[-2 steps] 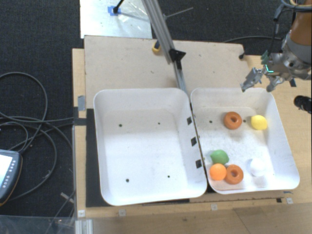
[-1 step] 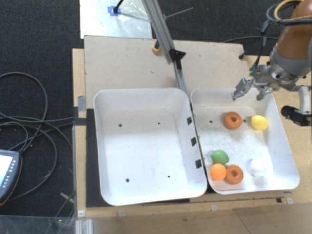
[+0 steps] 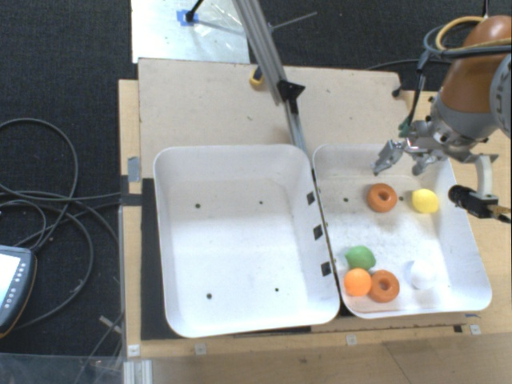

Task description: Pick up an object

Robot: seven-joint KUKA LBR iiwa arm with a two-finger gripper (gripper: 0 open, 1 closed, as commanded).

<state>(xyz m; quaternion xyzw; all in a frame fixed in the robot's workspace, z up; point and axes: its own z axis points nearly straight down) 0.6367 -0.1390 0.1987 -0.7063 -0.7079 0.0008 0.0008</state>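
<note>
In the right bin [image 3: 472, 250] lie an orange ring [image 3: 382, 198], a yellow ball [image 3: 425, 201], a green piece [image 3: 361, 257], an orange ball [image 3: 357, 282], a second orange ring [image 3: 384, 286] and a white ball [image 3: 422, 274]. My gripper [image 3: 402, 162] hangs over the bin's far edge, just behind the first orange ring and the yellow ball. Its fingers are spread open and nothing is between them.
The left bin [image 3: 172, 214] stands beside the right one, and their rims meet at a ridge with black clips [image 3: 318, 232]. A metal pole [image 3: 264, 38] slants down to the bins' far junction. Cables and a pendant [image 3: 12, 282] lie on the floor at left.
</note>
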